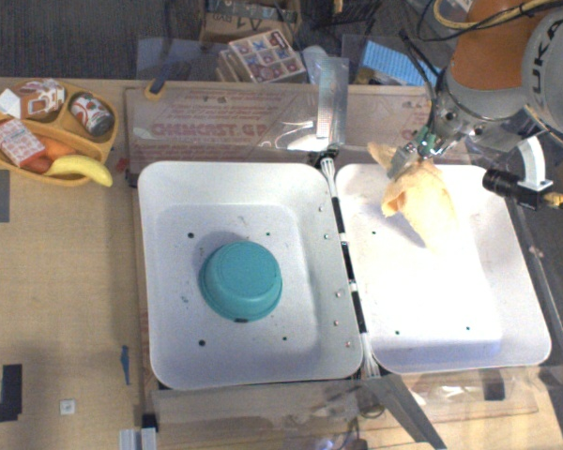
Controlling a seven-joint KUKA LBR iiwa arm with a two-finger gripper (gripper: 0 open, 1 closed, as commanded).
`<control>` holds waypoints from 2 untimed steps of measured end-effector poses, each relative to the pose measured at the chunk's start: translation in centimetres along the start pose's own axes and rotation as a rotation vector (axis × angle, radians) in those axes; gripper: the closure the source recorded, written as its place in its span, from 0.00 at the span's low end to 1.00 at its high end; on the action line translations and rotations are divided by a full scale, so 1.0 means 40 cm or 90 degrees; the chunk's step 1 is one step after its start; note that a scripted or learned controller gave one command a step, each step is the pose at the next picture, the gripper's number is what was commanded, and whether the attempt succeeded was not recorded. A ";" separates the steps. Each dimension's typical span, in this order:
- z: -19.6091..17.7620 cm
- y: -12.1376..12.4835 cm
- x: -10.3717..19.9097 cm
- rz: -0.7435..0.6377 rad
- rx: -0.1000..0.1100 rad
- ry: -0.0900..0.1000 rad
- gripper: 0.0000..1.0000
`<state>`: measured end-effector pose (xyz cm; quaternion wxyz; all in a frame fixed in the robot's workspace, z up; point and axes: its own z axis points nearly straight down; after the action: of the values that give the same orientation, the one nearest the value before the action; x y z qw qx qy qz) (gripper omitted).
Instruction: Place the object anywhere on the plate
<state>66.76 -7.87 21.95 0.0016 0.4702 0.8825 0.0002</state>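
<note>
Croissant-like pastry (419,198), tan and flaky-looking, hung over the rear of the right bin (469,289), pinched at its upper end between the narrowly set fingers of the gripper (420,151). The grey arm (507,54) reached in from the upper right, its orange band above the wrist, the gripper angled down and to the left. The left bin (169,214), shallow, white and smooth, contained a round teal plate (241,280) lying near its centre, well apart from the pastry.
</note>
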 end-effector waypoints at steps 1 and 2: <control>-0.016 0.003 -0.001 -0.001 -0.001 -0.001 1.00; -0.037 0.030 0.114 -0.256 -0.001 0.001 1.00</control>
<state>65.21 -3.43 23.42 0.0010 0.2846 0.9587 0.0006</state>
